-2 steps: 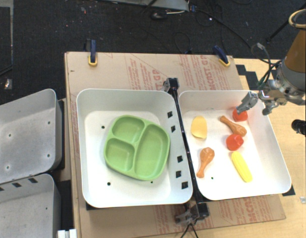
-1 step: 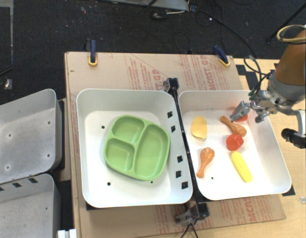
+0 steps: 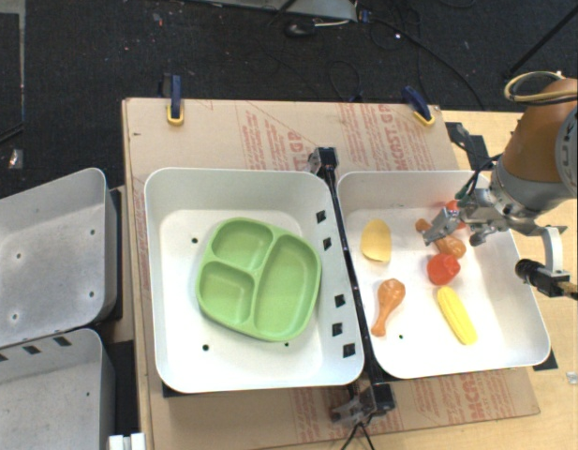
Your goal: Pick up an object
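The right bin (image 3: 513, 340) holds several toy foods. A pale yellow wedge (image 3: 376, 240) lies at its left, with an orange drumstick (image 3: 389, 305) below it. A red tomato (image 3: 443, 268) sits mid-bin, and a yellow corn cob (image 3: 456, 314) lies below and right of it. A small orange-brown piece (image 3: 449, 246) rests just above the tomato. My gripper (image 3: 452, 219) hangs low over the bin's upper right, right above that orange-brown piece. Part of the piece is hidden by the gripper. I see nothing clearly held.
The left bin (image 3: 176, 345) carries a green divided plate (image 3: 259, 277). A black divider with clips (image 3: 337, 251) runs between the bins. The grey arm with its orange band (image 3: 537, 153) comes in over the right bin's upper right rim. Grey trays (image 3: 45, 251) lie left of the bench.
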Controlling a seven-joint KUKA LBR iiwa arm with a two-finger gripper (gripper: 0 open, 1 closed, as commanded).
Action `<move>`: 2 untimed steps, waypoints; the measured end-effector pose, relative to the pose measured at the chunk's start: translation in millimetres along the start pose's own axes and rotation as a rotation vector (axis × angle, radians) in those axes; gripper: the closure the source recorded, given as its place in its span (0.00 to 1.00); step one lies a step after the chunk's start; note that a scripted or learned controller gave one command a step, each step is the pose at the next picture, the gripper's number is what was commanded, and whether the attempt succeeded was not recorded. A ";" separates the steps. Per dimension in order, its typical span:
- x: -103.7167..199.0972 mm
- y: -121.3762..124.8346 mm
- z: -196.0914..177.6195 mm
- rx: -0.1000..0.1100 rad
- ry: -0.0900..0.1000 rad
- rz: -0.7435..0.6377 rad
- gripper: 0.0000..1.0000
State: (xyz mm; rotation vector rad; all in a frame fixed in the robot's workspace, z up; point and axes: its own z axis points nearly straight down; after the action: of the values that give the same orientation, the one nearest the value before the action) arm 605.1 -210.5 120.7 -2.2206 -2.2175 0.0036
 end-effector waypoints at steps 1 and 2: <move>-0.3 2.0 -13.9 -0.007 -0.002 -0.001 1.00; -5.9 9.6 -74.8 -0.012 -0.004 -0.003 1.00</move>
State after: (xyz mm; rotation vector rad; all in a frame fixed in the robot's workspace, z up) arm 615.0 -216.5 195.4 -2.2255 -2.2288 -0.0053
